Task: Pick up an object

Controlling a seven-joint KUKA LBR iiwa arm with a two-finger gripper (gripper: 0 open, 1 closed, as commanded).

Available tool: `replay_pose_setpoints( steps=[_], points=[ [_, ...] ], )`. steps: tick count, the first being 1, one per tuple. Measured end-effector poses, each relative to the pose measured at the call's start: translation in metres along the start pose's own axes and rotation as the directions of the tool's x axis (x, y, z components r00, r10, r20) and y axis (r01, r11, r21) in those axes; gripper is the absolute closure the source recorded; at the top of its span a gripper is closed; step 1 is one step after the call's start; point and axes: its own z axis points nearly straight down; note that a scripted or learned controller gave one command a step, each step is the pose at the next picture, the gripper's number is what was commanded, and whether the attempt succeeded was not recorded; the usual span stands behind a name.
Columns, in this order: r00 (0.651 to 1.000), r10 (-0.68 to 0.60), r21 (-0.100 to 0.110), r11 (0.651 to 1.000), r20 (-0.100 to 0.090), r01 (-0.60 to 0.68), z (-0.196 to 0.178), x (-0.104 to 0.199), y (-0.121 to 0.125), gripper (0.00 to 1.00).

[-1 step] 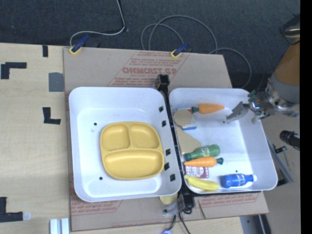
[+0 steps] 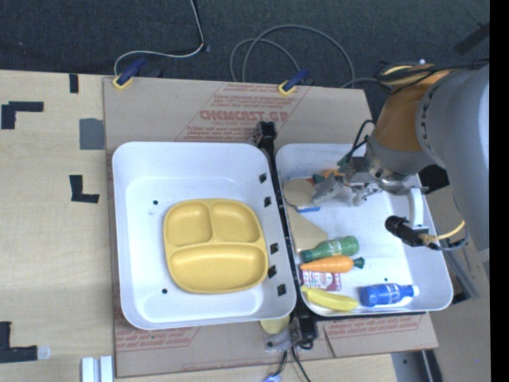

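My gripper (image 2: 330, 183) hangs over the far half of the right bin (image 2: 433, 249), wrist turned toward the divider between the bins; whether it is apart or together I cannot tell, too small and cluttered there. Nothing is visibly caught in it. Candidates lie along the bin's near edge: green bottle (image 2: 330, 248) just beside the carrot (image 2: 336, 265), a red packet (image 2: 320, 280) under those, the banana (image 2: 330, 299) hard against the near wall, the blue bottle (image 2: 386, 294) toward the near right corner. A tan flat piece (image 2: 306, 228) lies against the divider, closer to me. Left bin (image 2: 135, 173) carries a yellow tray (image 2: 215, 243), not my concern. Judgement: the blue bottle looks the cleanest pick, since it lies apart from the cluster with free floor on its far side. I would square my closing line across its short axis, come straight down at mid-body, and keep clear of the near wall. Green bottle and carrot touch or nearly do, so a descent between them risks nudging both. The banana, by the wall, probably leaves little room for a finger. Round bottles roll; close slowly, lift vertically.
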Motion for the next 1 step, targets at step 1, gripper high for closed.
replay_pose_setpoints(
  steps=[1],
  points=[
    [1.000,0.012,0.028,1.000,0.004,-0.012,0.0178,0.0149,0.0506,0.00]
  ],
)
